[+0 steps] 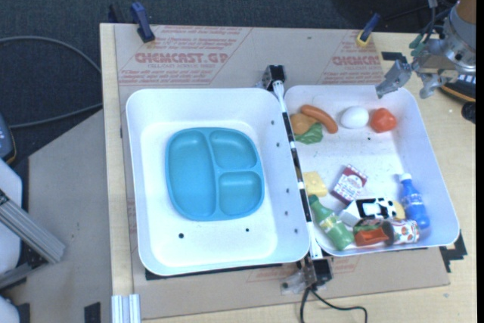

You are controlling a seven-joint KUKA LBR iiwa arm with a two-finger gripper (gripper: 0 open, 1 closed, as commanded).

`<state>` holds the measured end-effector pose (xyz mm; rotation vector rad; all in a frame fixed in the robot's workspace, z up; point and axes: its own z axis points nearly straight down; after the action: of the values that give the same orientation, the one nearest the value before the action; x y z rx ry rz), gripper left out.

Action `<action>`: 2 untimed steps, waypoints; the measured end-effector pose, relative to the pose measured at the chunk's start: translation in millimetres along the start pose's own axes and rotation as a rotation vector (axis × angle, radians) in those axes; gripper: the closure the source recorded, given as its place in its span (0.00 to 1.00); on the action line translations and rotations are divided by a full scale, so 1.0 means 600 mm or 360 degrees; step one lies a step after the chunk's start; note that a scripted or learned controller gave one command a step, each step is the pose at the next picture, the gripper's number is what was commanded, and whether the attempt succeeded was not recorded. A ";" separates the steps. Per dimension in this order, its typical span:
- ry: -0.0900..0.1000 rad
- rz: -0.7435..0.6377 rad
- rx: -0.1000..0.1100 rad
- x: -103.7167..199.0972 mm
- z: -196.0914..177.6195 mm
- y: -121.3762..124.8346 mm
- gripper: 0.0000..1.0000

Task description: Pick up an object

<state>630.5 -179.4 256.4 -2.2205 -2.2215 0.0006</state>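
Blue plate (215, 172) sits in your left bin (144, 113).
Your gripper (408, 79) hovers above the right bin's (435, 163) far corner, jaws spread, holding nothing.

I saw a blue divided plate (215, 172) in the left bin (151, 117), with clamps at eleven (141, 21) and one o'clock (367, 29).

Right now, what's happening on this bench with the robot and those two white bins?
The arm's gripper hovers at the top right, above the far edge of the right bin, with nothing between its open fingers. That bin holds toy food: a hot dog, a white egg, a red tomato and a blue bottle. The left bin holds a blue divided plate. Nothing is picked up yet.
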 end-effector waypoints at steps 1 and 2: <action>0.0001 0.0001 0.0002 0.029 0.178 -0.087 0.00; 0.0001 0.0000 0.0001 0.098 0.287 -0.115 0.00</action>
<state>561.3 -120.9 84.3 -2.2197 -2.2213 0.0003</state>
